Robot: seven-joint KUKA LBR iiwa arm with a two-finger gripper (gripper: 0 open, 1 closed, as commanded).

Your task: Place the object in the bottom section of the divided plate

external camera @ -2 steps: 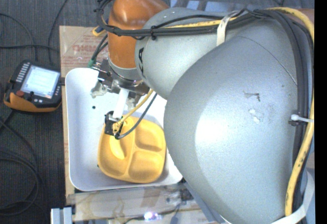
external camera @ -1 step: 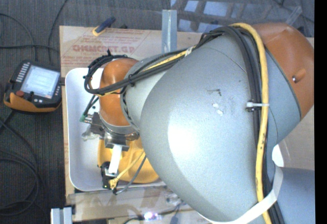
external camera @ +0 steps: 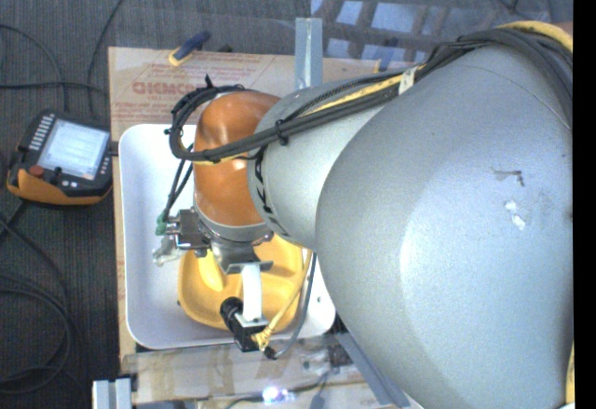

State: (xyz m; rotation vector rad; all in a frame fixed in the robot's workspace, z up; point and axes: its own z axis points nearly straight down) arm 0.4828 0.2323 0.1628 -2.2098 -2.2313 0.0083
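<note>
The gripper (external camera: 216, 247) points straight down, and the arm hides it too much to tell if it is wide or narrow. Right under it sits the yellow divided plate (external camera: 197, 297). All around that is the white bin (external camera: 140, 211).

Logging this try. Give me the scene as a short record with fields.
arm: grey arm, reaching in from the right and covering much of the view
wrist: orange band over the white bin
plate: yellow plate in the near part of the bin, mostly covered by the wrist
plate sections: too covered to tell
under the bin: cardboard
floor, left: controller with a lit screen
</note>
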